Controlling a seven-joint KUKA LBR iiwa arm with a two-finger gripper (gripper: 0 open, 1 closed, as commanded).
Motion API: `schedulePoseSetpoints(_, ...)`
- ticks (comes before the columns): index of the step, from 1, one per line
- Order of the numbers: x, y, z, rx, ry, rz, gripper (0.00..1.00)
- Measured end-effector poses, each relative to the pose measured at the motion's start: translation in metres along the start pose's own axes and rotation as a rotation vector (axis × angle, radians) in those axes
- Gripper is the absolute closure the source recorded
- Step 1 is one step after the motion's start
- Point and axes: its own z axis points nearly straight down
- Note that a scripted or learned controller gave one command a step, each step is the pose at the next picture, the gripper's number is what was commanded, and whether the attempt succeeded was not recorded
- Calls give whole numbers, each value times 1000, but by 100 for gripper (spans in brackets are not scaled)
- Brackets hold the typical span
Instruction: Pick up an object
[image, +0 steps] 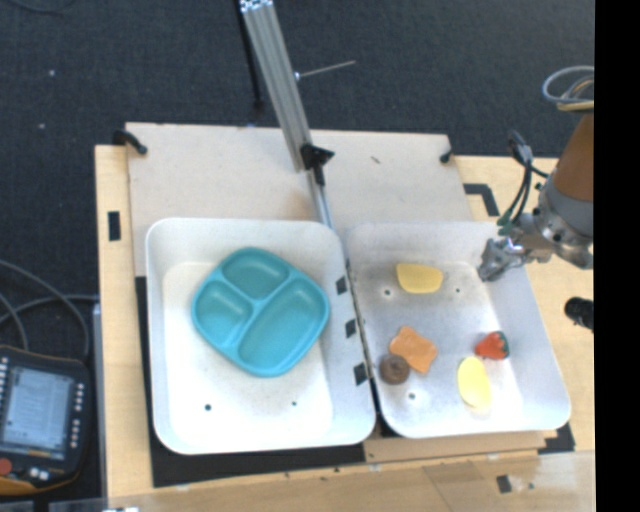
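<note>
Pale wooden bench (115, 300), carrying two shallow white bins side by side. Left bin (170, 400) sat at nine o'clock, right bin (530, 390) at three, rims nearly touching. Beige board (220, 170) lay at twelve.

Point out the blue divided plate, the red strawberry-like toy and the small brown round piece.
blue divided plastic plate (262, 312), camera view, centre ridge.
red strawberry-like toy (491, 346), camera view, red body.
small brown round piece (394, 369), camera view, top.

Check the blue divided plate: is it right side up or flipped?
Right side up: the blue plate shows three recessed compartments facing the camera, lying in the left bin.
</note>
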Motion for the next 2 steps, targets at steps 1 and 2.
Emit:
schedulePoseSetpoints(1,55,3,-14,3,4,-6,100)
schedulePoseSetpoints(2,109,2,-24,5,5,-6,100)
